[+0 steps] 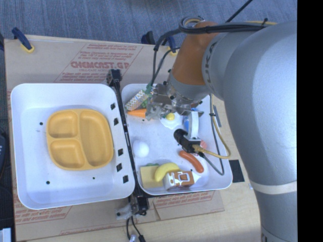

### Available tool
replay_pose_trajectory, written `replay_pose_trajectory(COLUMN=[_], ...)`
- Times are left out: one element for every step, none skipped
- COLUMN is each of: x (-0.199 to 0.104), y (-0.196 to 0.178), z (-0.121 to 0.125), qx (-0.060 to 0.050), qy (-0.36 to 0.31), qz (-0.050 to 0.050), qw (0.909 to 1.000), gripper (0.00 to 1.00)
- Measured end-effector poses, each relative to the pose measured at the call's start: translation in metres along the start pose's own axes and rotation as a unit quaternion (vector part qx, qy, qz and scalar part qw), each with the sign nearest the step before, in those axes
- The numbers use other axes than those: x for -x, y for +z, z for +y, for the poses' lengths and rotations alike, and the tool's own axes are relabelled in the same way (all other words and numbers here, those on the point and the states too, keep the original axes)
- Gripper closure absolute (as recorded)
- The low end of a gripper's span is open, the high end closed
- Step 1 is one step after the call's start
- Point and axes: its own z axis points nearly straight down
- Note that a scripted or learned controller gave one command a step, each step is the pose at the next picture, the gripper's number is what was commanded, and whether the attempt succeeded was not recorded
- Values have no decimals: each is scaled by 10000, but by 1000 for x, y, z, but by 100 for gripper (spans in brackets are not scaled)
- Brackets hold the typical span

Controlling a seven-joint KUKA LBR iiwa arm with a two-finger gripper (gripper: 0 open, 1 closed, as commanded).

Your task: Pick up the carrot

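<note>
**Carrot lies just left of the gripper**

Here, the carrot (137,113) rests near the upper left corner of the right bin (224,178), its long axis running left to right, pointed end leftward. The gripper (157,105) hangs just beside its thicker right end, reaching in from the right. Whether the claw is apart or together cannot be told.

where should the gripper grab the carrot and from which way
Probably across the carrot at its thick middle, coming straight down from above. It lies flat on the right bin floor with its long axis roughly left to right, so fingers closing front to back would span its narrow width. Its right end sits under the gripper, with a patterned packet close behind, leaving little room there.
</note>
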Motion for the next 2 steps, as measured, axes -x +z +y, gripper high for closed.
replay_pose_trajectory(x=[-10, -23], y=[-34, -6], z=[-81, -49], qx=[-13, 0], qy=[596, 1468], qz=[1, -2], qw=[9982, 9892], gripper=[100, 100])
